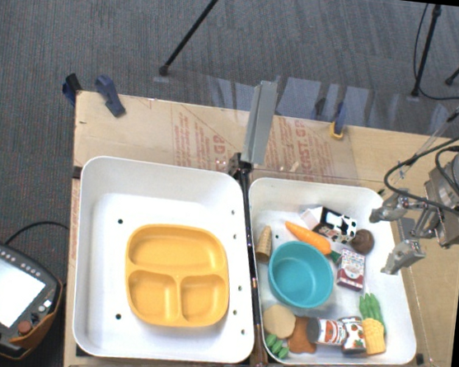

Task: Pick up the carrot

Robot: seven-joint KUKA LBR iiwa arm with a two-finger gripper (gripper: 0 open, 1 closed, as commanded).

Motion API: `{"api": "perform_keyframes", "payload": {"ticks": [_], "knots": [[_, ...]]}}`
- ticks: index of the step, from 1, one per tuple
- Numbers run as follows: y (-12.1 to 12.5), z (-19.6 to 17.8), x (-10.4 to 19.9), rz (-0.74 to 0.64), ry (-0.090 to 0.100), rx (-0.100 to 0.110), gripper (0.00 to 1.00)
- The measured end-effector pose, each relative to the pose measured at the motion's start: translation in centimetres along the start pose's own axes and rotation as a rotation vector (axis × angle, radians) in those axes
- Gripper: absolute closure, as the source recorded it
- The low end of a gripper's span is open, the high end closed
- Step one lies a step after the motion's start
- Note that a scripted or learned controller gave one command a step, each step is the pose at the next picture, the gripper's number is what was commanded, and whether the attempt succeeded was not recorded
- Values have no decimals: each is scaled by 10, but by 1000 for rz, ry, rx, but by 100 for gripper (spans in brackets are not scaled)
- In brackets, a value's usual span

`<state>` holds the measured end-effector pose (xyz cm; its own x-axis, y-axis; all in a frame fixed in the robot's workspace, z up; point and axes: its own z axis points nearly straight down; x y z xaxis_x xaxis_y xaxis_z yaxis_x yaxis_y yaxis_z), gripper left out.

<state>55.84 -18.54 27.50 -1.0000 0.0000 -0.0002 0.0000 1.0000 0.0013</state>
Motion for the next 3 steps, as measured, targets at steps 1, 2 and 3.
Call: {"api": "perform_keyframes", "payload": {"ticks": [1, 2, 3], "knots": [[47, 88, -23, 29, 9, -4, 0], [29, 171, -57, 187, -10, 1, 0], [86, 187, -19, 295, -1, 0, 0]]}}
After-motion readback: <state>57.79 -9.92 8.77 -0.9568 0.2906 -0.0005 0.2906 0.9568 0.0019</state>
